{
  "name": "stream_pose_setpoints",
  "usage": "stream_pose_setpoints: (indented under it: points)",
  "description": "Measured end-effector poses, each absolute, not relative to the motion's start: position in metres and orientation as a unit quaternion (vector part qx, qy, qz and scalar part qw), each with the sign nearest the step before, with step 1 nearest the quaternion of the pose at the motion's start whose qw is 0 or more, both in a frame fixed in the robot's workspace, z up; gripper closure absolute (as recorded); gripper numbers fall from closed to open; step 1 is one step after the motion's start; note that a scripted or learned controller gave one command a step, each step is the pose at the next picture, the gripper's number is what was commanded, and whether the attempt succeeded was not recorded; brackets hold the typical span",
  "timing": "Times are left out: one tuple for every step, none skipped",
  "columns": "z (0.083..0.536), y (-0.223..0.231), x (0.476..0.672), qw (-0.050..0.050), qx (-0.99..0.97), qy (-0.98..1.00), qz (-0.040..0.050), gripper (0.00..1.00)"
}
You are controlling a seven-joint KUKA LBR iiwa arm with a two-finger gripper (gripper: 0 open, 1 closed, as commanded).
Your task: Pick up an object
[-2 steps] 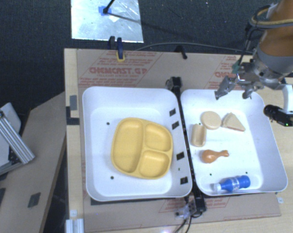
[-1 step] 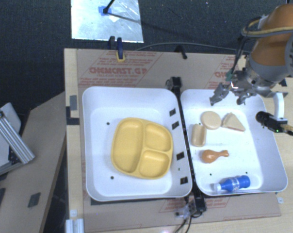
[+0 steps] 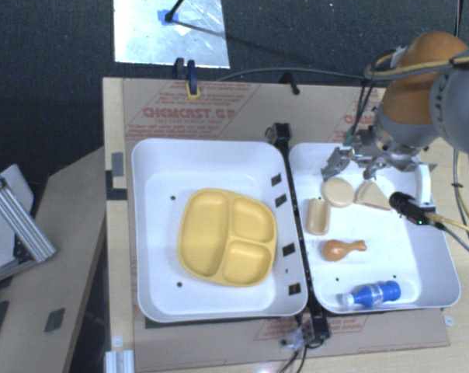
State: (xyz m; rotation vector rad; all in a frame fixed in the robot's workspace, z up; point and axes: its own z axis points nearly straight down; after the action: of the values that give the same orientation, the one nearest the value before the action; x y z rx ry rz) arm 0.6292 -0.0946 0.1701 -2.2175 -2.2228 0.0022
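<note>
Over the far end of the right bin (image 3: 444,282), near its back wall, hangs the hand (image 3: 357,164), fingers spread apart, pinching nothing. Just below it: a pale round disc (image 3: 338,192) and a cream wedge (image 3: 372,196), both on the bin floor. Nearer the middle divider, a tan cylinder (image 3: 318,216); below that, an orange drumstick-shaped toy (image 3: 342,249); by the near wall, a blue bottle (image 3: 372,294) on its side. In the left bin (image 3: 153,208), a yellow divided plate (image 3: 227,237).

Gripper (image 3: 357,164) above right bin (image 3: 436,278), beside round disc (image 3: 337,192)
</note>
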Motion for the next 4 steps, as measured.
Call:
stream_pose_setpoints:
  points:
    - [0.116,-0.085,0.632,0.001,-0.706,-0.709,0.0008,0.0]
    - [0.13,-0.086,0.634,-0.002,-0.706,-0.709,-0.0014,1.0]
    - [0.194,-0.091,0.636,-0.003,-0.706,-0.708,-0.0024,1.0]
    - [0.252,-0.082,0.634,-0.002,-0.705,-0.709,-0.0022,1.0]
